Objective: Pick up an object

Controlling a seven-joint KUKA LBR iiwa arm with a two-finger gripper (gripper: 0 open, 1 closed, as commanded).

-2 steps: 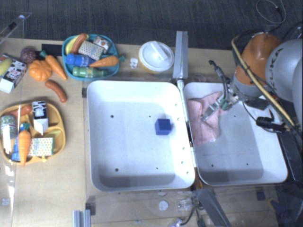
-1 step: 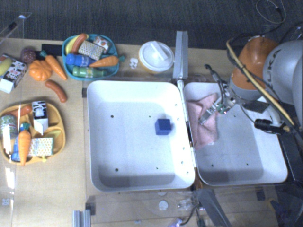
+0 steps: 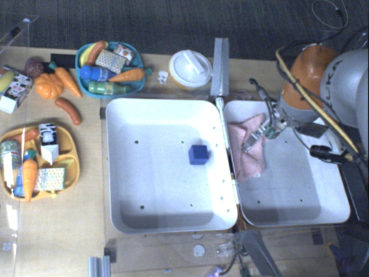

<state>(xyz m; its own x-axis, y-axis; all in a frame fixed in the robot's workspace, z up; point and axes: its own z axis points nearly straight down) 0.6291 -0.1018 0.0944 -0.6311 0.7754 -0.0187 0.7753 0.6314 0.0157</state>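
A small blue cube [image 3: 199, 154] lies near the middle of the left bin [image 3: 132, 206]. A crumpled pink cloth [image 3: 249, 157] sits against the left wall of the right bin [image 3: 300, 206]. My gripper [image 3: 255, 137] reaches in from the right and is down over the upper part of the pink cloth, seemingly touching it. The grey arm with its orange band [image 3: 308, 68] stands above the right bin's far right corner.
A metal post [image 3: 218, 68] rises behind the seam between the bins. On the bench to the left are a blue bowl of toy food [image 3: 109, 69], a yellow plate of toys [image 3: 37, 163], a toy pumpkin [image 3: 48, 86] and a white lidded cup [image 3: 189, 68]. Cables [image 3: 323, 117] run along the right side.
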